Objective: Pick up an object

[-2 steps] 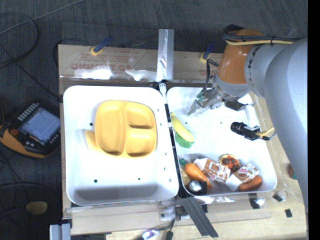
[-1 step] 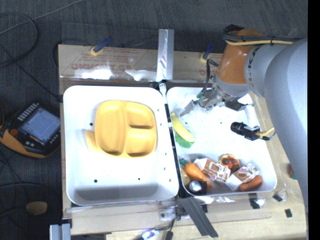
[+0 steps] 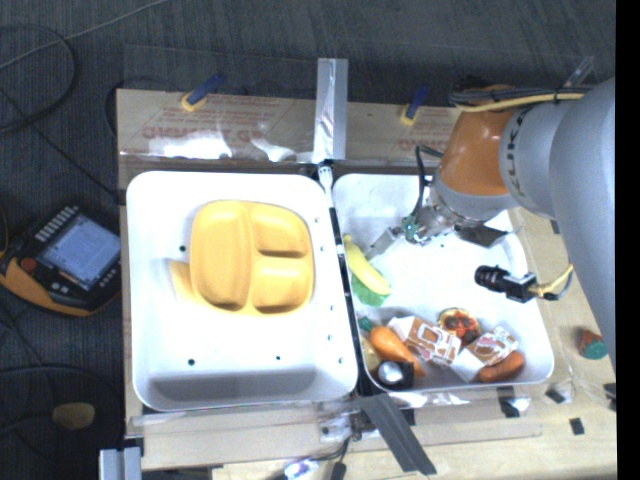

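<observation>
**Two bins, gripper over the right one**

I see the gripper low in the right bin; whether it grips anything I cannot tell. Just left of it lies a banana. Nearer the camera sit a carrot and snack packets. Far left, the left bin holds a yellow tray.

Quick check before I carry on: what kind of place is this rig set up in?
Probably a robotics lab test bench, not a kitchen. Two white bins sit on a taped board, the food looks like toy props, and a handheld controller with loose cables lies on the grey carpet.
</observation>
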You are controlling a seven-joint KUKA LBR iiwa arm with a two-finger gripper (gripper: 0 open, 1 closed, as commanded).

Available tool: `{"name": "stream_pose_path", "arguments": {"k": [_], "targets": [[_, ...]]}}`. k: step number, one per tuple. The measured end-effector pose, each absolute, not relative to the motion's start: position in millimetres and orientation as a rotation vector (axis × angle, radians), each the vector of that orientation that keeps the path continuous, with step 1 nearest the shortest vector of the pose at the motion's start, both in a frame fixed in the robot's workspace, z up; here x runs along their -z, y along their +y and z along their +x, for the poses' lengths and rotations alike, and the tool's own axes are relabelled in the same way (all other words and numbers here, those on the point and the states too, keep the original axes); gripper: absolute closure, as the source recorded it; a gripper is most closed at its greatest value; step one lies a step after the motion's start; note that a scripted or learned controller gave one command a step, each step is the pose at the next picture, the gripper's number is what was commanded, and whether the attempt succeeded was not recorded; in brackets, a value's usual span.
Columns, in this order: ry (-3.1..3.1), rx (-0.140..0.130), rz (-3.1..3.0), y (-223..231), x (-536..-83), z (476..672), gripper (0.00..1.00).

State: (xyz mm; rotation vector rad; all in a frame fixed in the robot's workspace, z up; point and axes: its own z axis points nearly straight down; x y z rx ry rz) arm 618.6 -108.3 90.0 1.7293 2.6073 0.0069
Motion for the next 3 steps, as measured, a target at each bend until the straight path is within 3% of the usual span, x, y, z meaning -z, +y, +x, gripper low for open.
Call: {"name": "stream_pose_path", "arguments": {"k": [3], "targets": [[2.595, -0.01, 1.759, -107.5, -89.4, 627.7, 0.0]]}}
